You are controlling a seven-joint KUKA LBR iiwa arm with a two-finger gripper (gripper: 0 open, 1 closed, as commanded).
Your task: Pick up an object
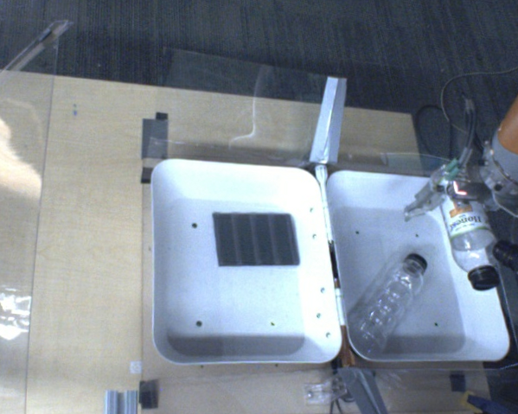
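Camera view: gripper (450, 188) at right bin's (363, 203) far-right corner, fingers' state unclear beside labelled bottle (468, 234); clear bottle (387, 302) lies diagonally, down-left.

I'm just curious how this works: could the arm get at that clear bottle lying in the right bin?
Probably yes. The clear bottle lies alone on the right bin's floor with nothing over it, and the gripper hangs above that bin's far right corner, beside a second labelled bottle.
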